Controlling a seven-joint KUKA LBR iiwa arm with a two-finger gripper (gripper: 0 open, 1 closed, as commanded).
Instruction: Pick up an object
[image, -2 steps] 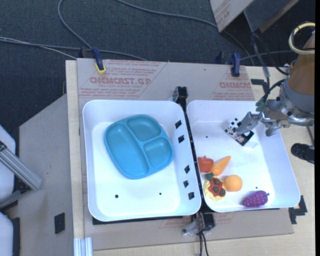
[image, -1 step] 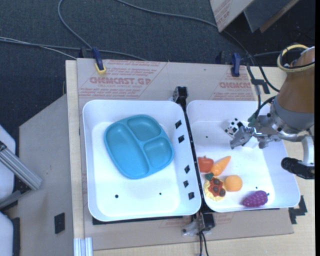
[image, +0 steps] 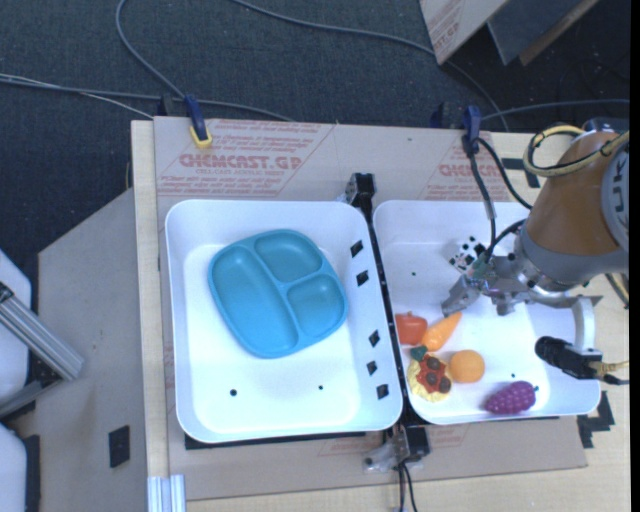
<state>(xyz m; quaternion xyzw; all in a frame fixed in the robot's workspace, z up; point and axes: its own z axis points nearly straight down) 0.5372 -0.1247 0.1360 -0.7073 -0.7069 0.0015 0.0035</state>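
The left bin (image: 190, 330) holds 1 thing: a blue plate (image: 277, 290) with 3 compartments, lying flat in the upper middle of the bin, its lower right edge near the divider. Black clips (image: 366, 310) run along the rim where the 2 bins meet.

The right bin (image: 420, 225) has its toys gathered in the lower left corner. Nearest the divider lies a red piece (image: 408, 327), touching the thick end of a carrot (image: 443, 331) that slants up to the right. Below them sits a yellow slice (image: 430, 378) with red and dark toppings, against the front wall. An orange (image: 466, 366) rests just beside it on the right, and purple grapes (image: 511, 398) lie further right along the front wall, apart from the orange.

The gripper (image: 478, 292) hangs over the middle of the right bin, just above and to the right of the carrot's tip. Nothing is seen between its fingers, but whether they are spread or closed I cannot tell. A small black and white object (image: 464, 252) lies just above it. The arm (image: 575, 215), grey and orange, enters from the right.
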